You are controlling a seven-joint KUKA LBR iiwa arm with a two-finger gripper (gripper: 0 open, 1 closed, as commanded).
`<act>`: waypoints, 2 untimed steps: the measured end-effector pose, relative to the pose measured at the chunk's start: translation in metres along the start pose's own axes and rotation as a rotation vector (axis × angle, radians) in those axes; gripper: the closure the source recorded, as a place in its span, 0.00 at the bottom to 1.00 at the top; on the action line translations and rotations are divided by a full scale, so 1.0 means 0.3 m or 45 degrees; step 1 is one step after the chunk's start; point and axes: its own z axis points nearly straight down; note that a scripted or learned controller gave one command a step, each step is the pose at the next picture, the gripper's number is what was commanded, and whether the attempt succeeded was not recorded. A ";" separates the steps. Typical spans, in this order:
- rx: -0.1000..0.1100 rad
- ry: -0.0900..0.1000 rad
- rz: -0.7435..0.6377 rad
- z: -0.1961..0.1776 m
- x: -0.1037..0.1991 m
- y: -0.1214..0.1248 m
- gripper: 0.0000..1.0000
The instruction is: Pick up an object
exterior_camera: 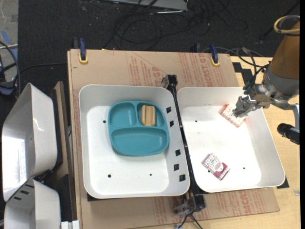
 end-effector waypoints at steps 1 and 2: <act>-0.003 0.000 -0.002 -0.011 0.185 0.080 1.00; -0.003 0.000 -0.002 -0.044 0.379 0.122 1.00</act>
